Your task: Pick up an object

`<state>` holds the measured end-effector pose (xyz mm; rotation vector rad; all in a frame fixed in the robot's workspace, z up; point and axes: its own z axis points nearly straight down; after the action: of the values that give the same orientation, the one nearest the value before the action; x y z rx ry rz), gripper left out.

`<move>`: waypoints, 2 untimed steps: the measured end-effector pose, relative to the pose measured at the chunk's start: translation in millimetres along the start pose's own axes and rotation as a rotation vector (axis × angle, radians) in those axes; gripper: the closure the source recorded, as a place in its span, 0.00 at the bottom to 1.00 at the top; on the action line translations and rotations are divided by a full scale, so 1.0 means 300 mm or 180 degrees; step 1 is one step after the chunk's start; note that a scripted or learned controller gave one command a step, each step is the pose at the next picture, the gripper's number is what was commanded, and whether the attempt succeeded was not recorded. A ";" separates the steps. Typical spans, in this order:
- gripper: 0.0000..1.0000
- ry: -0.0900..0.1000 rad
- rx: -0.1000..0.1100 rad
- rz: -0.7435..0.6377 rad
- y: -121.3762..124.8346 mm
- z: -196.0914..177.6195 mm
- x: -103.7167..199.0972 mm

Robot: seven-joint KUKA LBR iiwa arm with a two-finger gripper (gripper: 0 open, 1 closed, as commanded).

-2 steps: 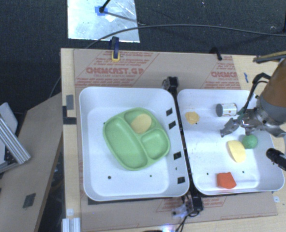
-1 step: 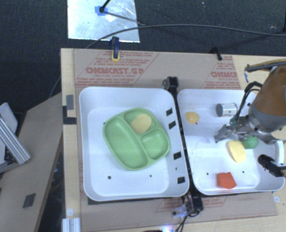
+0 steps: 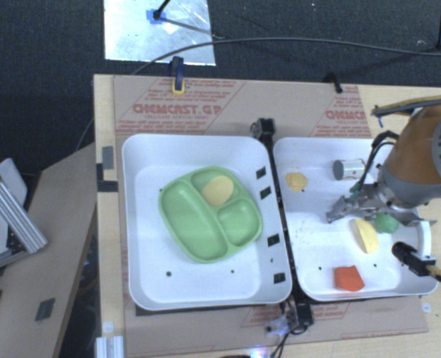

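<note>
two shallow white plastic bins sit side by side on a cardboard-covered bench. the left bin (image 3: 142,200) holds a light green plastic divided plate (image 3: 198,222), and a pale yellow rounded object (image 3: 219,190) lies in the plate's upper compartment. the right bin (image 3: 317,278) holds several loose things: a small flat yellow disc-like piece (image 3: 297,180) near its upper left, a short grey metallic cylinder (image 3: 347,169) lying on its side near the top, a pale yellow banana-shaped wedge (image 3: 366,236) in the middle, a small green rounded object (image 3: 386,223) just beside that wedge on its right, and an orange block (image 3: 348,278) near the lower edge.

the grey arm with the orange band reaches in from the right over the right bin. its two-finger metal gripper (image 3: 342,209) is low in the bin, just up and left of the yellow wedge and below the grey cylinder. nothing can be seen between its tips, and i cannot tell whether it is spread or closed
</note>
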<state>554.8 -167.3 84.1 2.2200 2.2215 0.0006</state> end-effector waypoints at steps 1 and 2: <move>1.00 -0.0005 -0.0011 0.0001 0.003 -0.039 -0.001; 1.00 -0.0003 -0.0014 -0.0011 -0.011 -0.192 0.008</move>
<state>551.3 -164.9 141.7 2.2137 2.2226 0.0044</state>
